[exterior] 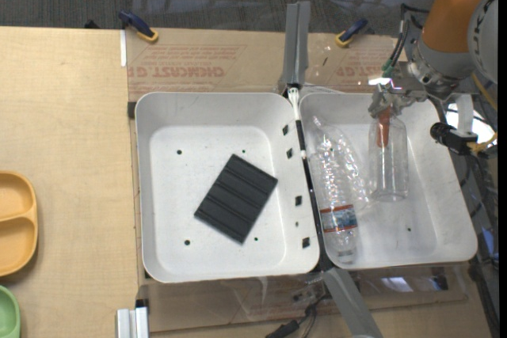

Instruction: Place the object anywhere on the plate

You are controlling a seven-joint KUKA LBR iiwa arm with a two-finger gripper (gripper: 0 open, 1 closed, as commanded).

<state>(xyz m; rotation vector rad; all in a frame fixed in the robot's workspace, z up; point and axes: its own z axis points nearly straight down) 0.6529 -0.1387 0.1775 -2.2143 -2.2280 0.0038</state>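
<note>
A tall clear glass-like tube with a red core (388,158) is seen in the right white bin (451,237), its long axis running up toward the pincer (383,108) at its top end. Whether the pincer is pinching it cannot be told. The yellow divided plate (16,222) lies far left on the worktop (63,107), cut off by the edge.

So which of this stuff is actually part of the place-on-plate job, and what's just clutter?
Job:
- black ribbed plate, left bin
- clear bottle, right bin, likely the object
- hand, at that bottle's top

Lying about:
- crushed water bottle, right bin
- yellow divided tray, on the bench
- green dish, cut off by the frame
- two clamps
</note>
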